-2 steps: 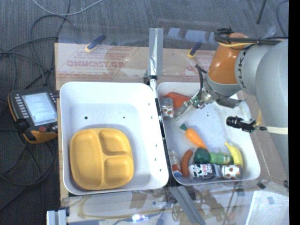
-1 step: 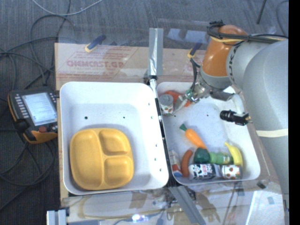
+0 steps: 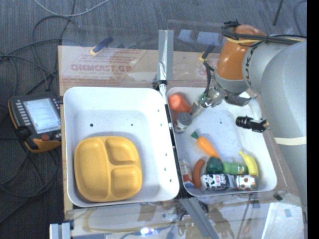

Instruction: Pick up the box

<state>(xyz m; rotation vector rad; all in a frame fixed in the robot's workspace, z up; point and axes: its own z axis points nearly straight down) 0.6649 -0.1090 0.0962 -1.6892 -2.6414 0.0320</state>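
Reaching in from the right, my arm (image 3: 279, 83) hangs over the right bin (image 3: 227, 133). The left bin (image 3: 99, 108) holds a yellow tray (image 3: 107, 168) w/ compartments. My gripper (image 3: 192, 111) is low at the far left part of the right bin, near an orange cup (image 3: 178, 103); open or closed, I cannot tell. The box (image 3: 217, 181), black & white, lies at the near wall btw. a sausage (image 3: 198, 172) and a can (image 3: 245, 182).
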